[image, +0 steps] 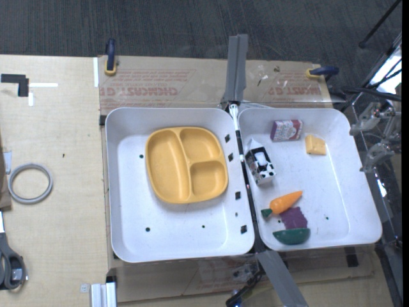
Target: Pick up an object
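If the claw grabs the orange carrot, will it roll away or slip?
The carrot looks rounded and tapered, so it would probably roll in a curve if nudged. Its surface looks smooth like plastic, so it may slip from a pinch near the thin end. It lies close to the purple toy, which might get bumped too.

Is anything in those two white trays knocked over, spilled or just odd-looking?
Nothing spilled or broken. The yellow plate lies flat in the left bin. The toy carrot, purple piece and green piece are bunched together near the right bin's front.
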